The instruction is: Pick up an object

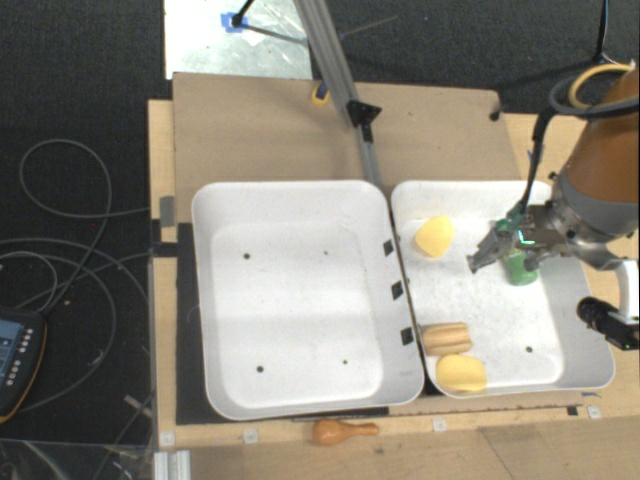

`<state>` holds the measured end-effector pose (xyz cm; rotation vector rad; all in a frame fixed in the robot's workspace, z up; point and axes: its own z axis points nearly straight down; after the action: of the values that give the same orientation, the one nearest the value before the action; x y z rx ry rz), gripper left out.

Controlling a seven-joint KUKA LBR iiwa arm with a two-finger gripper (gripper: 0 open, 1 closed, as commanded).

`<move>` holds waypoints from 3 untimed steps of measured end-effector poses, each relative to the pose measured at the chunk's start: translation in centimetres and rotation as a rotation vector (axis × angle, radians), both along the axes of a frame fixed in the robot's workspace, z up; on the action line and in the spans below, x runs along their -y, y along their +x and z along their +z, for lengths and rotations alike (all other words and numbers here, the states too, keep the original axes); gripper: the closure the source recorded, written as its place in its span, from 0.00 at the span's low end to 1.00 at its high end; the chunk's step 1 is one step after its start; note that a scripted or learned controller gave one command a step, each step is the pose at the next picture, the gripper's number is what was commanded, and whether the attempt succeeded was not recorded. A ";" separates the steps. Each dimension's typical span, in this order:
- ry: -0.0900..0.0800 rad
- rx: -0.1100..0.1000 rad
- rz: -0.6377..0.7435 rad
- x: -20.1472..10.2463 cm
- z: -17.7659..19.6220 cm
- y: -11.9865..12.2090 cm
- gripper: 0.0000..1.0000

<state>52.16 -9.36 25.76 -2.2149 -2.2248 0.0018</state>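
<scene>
We see the end effector (500, 246) low in the right bin (560, 358), just beside a green object (521, 269); we cannot tell its state. We should centre over the object before closing.

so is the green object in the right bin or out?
In. The green object sits on the right bin's floor, beside the gripper.

Robotics lab, bench (250, 128) with white bins (290, 203), floor cables (70, 208), camera pole (325, 43)
</scene>
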 end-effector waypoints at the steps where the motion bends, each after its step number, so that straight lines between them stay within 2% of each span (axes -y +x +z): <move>1: -0.001 0.004 -0.002 0.0 0.2 0.1 0.00; 2: 0.000 -0.002 -0.005 0.8 -5.8 -0.2 0.00; 3: 0.001 -0.002 -0.004 0.2 -11.0 0.6 0.00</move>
<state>52.81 -9.55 14.71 -2.2185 -2.2190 0.0030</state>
